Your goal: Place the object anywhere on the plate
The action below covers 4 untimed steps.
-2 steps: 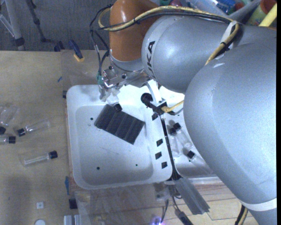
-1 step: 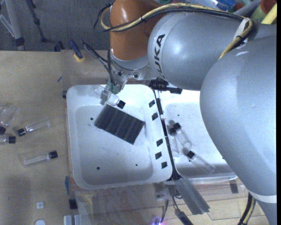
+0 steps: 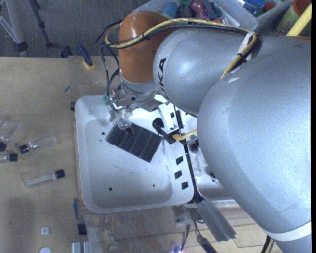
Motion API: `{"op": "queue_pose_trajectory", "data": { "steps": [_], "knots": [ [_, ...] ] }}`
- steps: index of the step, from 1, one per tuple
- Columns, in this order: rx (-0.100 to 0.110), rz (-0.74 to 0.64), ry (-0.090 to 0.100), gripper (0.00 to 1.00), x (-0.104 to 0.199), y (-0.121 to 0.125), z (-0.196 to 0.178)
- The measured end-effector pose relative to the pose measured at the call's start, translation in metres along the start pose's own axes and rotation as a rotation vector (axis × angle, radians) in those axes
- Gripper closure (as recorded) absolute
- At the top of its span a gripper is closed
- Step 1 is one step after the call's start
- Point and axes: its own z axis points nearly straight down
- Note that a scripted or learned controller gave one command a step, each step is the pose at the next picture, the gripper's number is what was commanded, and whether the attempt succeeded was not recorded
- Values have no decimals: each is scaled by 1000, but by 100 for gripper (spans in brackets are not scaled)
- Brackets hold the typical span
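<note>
A dark, ribbed, flat rectangular object lies tilted on the floor of the left white bin, in its upper half. My gripper hangs from the orange wrist band, directly over the dark object's upper-left corner, very close to it or touching it. I can make out nothing held in the gripper. The grey arm hides the bin's upper right corner and nearly all of the right bin.
Several clear vials with black caps lie on the wooden bench left of the bins. A blue clamp sits behind the left bin. Tubs of colourful items stand at the back. The arm's bulk covers the right side.
</note>
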Motion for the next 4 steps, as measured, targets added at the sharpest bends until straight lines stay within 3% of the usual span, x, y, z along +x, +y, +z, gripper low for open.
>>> {"op": "queue_pose_trajectory", "data": {
  "steps": [1, 3, 4],
  "knots": [
    [-9, -426, -3, 100, -13, 13, -20],
    [-21, -426, -6, 100, -13, 15, -41],
    [-8, -285, -3, 100, -5, 4, -102]
  ]
}}
